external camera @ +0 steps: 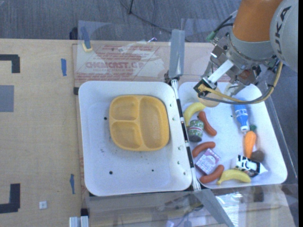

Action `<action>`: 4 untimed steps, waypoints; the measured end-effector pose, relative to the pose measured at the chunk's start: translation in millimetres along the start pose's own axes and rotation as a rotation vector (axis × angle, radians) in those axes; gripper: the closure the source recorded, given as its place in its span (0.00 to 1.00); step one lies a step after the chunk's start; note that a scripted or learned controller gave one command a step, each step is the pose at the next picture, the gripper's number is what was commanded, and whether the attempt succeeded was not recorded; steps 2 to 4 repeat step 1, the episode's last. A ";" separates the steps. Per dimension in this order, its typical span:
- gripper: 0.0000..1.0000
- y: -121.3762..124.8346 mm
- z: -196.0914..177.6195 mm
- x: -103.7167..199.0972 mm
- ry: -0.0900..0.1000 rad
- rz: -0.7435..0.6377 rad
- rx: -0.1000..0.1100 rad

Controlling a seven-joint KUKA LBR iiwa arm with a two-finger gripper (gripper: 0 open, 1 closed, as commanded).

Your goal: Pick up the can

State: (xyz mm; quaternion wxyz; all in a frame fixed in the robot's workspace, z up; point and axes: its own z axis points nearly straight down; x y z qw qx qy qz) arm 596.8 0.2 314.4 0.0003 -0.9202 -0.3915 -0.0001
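The can stands in the right bin, close to its left wall. It sits just below the curved banana, and a red sausage lies against its right side. Another sausage lies just below it, then a pink packet and a third sausage. A second banana lies along the bin's near edge, beside a black-and-white carton. A blue bottle and a carrot lie further right.

The arm hangs over the far end of this bin, well apart from the can. Its jaws are too hidden under the wrist to tell whether they are wide or narrow, and nothing shows between them.

The left bin holds a yellow divided plate.
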 end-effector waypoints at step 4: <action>1.00 0.1 -9.8 0.6 0.000 -0.001 0.001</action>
